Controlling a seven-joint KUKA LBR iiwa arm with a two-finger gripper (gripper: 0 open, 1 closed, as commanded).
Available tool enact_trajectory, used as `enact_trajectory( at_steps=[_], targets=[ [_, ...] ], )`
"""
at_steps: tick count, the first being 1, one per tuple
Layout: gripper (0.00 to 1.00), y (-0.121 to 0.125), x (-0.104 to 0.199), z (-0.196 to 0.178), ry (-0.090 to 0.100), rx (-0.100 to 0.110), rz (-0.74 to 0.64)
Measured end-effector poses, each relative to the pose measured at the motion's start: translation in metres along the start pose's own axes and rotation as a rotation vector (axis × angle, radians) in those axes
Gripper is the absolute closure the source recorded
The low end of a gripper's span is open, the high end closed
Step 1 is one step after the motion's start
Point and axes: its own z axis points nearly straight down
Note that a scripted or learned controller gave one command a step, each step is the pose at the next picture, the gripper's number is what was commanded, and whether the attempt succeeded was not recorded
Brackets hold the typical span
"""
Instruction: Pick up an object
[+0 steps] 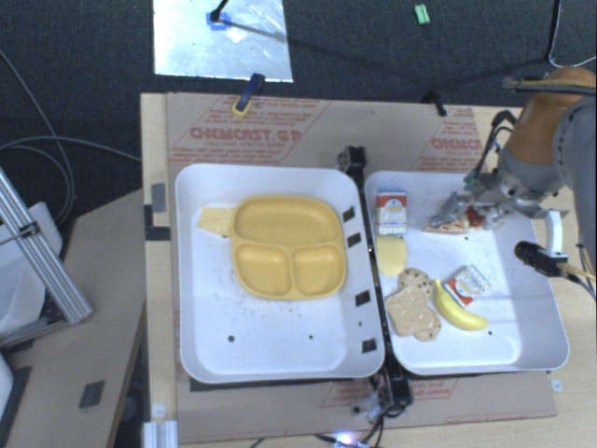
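Pizza slice [451, 222], that's the piece nearest the action, lying in the far part of the right bin [536, 348] with its tip pointing left toward the carton. The gripper [478, 207] is down right over its right end, and the metal fingers sit on top of the red-and-tan slice; whether they are spread or pressed together I cannot tell, the wrist and the glare blur it, and nothing shows clearly between them.

Room to move: the slice is close to the bin's far wall, with bare white floor on its near side before the small wrapped packet [469, 281]. Near the front lie a banana [458, 309], touching that packet's lower corner, and a cluster of cookies [413, 306] just to its left. A milk carton [392, 215] sits against the divider between the bins, a pale yellow slice [392, 255] just below it. The bin's near right corner is open floor.

Left bin [201, 343] carries a yellow sectioned tray [284, 246] in the middle, with a pale flat piece [215, 220] poking out from under its left edge, mostly hidden. Wide bare floor along that bin's near side.

The arm [550, 129] is cut off at the right border, and a black part [539, 255] juts over the right bin's rim.
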Motion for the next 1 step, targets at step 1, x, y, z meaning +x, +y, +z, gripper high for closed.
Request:
enact_trajectory(
  at_steps=[1],
  targets=[
    [0.0,0.0165,0.0147,0.0016,-0.016,-0.01,-0.003]
  ],
)
